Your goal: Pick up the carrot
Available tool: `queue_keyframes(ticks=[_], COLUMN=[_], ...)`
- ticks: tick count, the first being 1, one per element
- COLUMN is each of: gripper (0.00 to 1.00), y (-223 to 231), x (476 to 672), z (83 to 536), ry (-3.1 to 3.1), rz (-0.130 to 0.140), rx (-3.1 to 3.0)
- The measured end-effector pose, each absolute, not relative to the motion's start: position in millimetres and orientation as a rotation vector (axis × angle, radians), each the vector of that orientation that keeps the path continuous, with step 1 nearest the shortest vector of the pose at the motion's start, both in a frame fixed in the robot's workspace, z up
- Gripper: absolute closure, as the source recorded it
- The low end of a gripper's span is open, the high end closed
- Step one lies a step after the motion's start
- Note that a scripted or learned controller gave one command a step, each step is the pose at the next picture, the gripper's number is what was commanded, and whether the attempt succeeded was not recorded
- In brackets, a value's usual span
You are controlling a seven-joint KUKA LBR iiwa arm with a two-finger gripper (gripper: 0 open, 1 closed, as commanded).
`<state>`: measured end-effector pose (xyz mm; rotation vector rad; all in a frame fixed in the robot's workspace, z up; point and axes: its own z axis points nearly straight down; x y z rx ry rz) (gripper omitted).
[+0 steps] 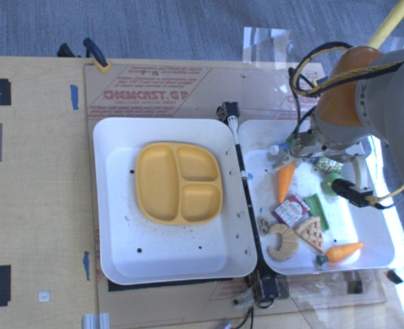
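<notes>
A blue-grey carpeted floor is being seen beyond a pale wooden bench [37, 204], on which two shallow white bins are being borne side by side over a sheet of brown cardboard. In the left white bin [112, 252] a yellow three-compartment plastic plate [179, 182] is lying alone. In the right white bin [380, 249] a clutter of toy food is being held: an orange tapered plastic carrot [284, 181] near the bin's upper middle, and a second orange carrot [342, 252] down at about five o'clock from the first, near the bin's lower right corner, with a tan croissant [282, 240], a pizza slice [311, 234] and a dark red packet [292, 210] between them. The approach-and-grasp step is judged to be in hand: the two-finger gripper [289, 151] of the grey, orange-banded arm is being held low over the bin, just at twelve o'clock of the upper carrot's broad end and seemingly touching or nearly touching it. Nothing is being seen clamped between the fingers, and whether they are spread or closed cannot be told. For the next move, the fingers would need to be brought astride the carrot's body toward six o'clock, closed firmly, and only then raised.
</notes>
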<state>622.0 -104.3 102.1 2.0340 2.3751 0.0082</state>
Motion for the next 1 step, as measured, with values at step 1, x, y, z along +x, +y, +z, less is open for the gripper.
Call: queue_keyframes(ticks=[1], gripper=[1.00], y=[-25.5], x=[670.7], z=[191.5], ry=[2.279], rz=[0.017], rx=[2.149])
